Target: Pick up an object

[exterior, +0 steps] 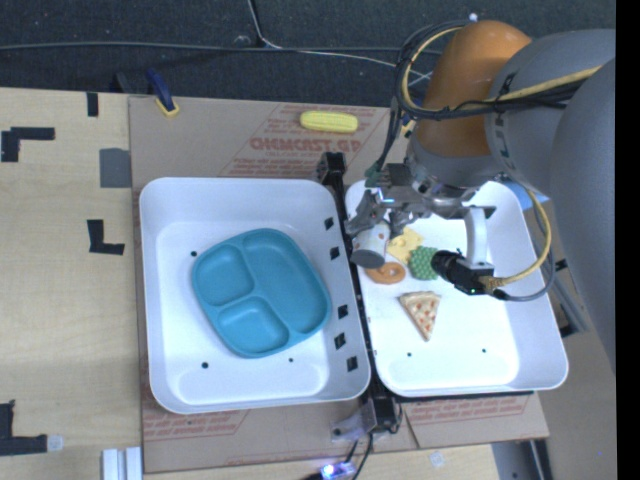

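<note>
Two white bins sit side by side on the tabletop (60, 268). The left bin (170, 368) has a blue plate (260, 290) in it. The plate has three parts and lies flat, a bit turned.

The right bin (520, 353) has small toy foods in it. There is a pizza slice (422, 313), shaped like a triangle, tan with red dots. It lies flat near the middle of the bin, apart from the other toys. Above it sits a round orange piece (388, 272), like a slice of carrot. Next to that is a bumpy green thing (424, 262), and a small yellow piece (405, 244) sits just above them. These three are close together near the bin's left wall.

A yellow corn cob (328, 121) lies outside the bins, on the brown cardboard (200, 128) behind them.

The arm (560, 98) comes in from the right. It is grey with an orange band, and it bends down over the top of the right bin. Wires loop around it. The gripper (372, 236) hangs low at the left side of the right bin, just beside the yellow and orange toys. I cannot tell if the jaws are wide or narrow, or if they hold anything.
</note>
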Tool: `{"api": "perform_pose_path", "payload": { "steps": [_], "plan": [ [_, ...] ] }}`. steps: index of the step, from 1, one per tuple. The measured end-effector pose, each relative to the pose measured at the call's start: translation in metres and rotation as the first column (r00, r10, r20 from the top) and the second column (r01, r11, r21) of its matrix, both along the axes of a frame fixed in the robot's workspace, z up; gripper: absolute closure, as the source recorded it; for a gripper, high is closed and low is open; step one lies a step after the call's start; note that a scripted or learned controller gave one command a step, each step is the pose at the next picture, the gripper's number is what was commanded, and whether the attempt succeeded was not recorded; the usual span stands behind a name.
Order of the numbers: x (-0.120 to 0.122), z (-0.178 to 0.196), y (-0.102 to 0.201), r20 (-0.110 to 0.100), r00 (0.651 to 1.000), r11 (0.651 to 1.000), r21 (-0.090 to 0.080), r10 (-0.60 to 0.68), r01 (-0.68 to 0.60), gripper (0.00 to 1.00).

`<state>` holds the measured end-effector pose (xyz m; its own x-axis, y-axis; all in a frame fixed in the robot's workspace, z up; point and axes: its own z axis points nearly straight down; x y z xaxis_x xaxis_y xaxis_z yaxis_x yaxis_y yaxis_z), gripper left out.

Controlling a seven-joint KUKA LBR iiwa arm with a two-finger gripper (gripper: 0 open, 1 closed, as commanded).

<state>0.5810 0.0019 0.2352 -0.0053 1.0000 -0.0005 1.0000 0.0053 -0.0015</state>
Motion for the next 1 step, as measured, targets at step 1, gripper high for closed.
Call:
{"api": "perform_pose_path", "payload": {
  "steps": [1],
  "plan": [
    [0.0295,0.0047,0.0438,0.002,1.000,1.000,0.001,0.001,-0.001,1.00]
  ]
}}
